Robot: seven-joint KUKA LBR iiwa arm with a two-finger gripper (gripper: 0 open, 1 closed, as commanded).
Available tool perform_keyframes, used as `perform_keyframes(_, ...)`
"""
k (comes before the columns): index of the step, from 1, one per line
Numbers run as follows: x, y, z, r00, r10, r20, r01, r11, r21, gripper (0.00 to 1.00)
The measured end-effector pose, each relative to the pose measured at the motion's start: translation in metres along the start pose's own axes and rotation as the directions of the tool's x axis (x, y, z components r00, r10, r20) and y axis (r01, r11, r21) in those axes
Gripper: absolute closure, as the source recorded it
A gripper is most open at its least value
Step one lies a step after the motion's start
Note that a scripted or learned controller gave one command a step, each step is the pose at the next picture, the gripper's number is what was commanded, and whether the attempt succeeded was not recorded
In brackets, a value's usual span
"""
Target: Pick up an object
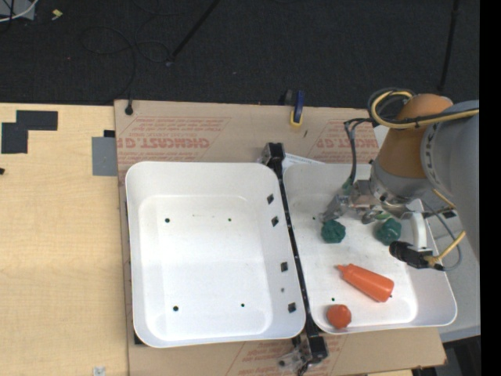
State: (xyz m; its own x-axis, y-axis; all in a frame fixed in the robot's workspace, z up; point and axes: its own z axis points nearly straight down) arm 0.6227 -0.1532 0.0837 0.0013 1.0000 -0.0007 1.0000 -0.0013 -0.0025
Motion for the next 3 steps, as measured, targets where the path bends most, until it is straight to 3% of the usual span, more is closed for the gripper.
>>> perform_keyframes(1, 0.057, 0.022, -0.004, 1.000, -0.006, -0.003, 0.006, 1.000, -0.001, 0.00)
perform_keyframes(2, 0.034, -0.028, -0.003, 1.000, 0.001, -0.001, -0.001, 1.000, 0.005, 0.00)
perform_keyframes(3, 0.033, -0.025, -0.015, 1.000, 0.003, -0.001, -0.003, 1.000, 0.000, 1.00)
